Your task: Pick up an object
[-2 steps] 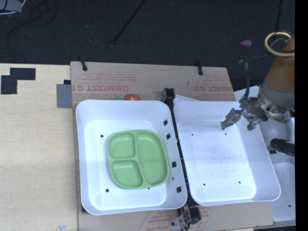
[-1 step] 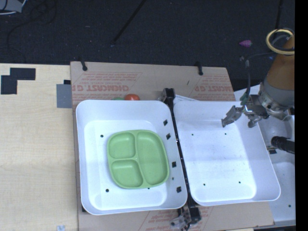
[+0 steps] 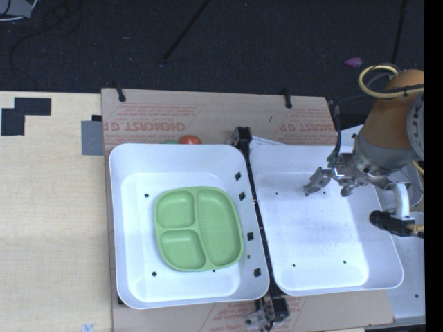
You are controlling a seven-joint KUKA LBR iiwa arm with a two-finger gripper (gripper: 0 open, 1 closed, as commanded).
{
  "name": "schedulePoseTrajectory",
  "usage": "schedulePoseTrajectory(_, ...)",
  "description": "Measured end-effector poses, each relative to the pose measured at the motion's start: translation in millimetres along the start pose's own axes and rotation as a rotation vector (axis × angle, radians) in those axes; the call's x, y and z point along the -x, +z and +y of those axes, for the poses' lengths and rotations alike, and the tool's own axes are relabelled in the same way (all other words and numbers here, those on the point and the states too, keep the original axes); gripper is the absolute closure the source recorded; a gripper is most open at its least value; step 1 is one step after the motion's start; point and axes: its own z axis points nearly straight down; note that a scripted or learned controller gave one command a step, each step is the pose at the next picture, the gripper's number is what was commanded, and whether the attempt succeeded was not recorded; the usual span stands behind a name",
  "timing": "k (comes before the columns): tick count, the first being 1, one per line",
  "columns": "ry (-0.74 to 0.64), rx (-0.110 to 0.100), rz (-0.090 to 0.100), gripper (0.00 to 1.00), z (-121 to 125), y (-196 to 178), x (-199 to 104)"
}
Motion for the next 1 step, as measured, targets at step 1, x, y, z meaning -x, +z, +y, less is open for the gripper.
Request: schedulePoseTrajectory(1,0.001,0.001,0.0,0.0,-3.3,45.4,-6.7)
